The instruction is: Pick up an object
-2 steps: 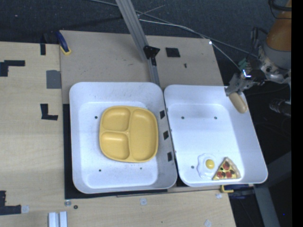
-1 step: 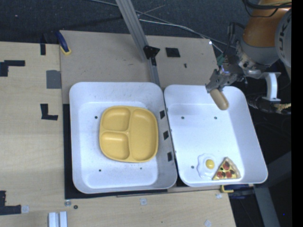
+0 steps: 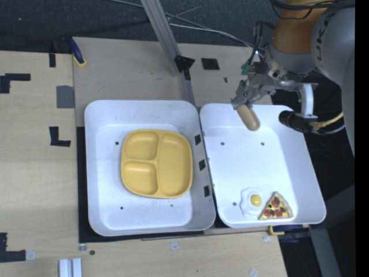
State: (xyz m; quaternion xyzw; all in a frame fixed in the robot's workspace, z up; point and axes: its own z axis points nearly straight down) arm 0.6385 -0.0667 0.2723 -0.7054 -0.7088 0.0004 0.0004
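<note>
arm: jaws [image 3: 247,104] clamped on tan bread-roll toy [image 3: 249,118], raised over right bin [image 3: 300,172] far corner | progress: pick looks done, only holding left | untouched: fried egg [image 3: 253,201], pizza slice [image 3: 276,207], yellow divided plate [image 3: 157,163]

The two bins [image 3: 98,172] look like smooth white plastic with a soft shine. In the left one, the yellow tray [image 3: 157,163] at 9 o'clock seems matt plastic. The bench [image 3: 34,172] looks like pale wood, matt, with black tape pieces. The arm [image 3: 340,33] at 1 o'clock has grey painted metal and a glossy orange band [image 3: 300,16]. The tan roll [image 3: 249,118] looks smooth, slightly shiny.
</note>
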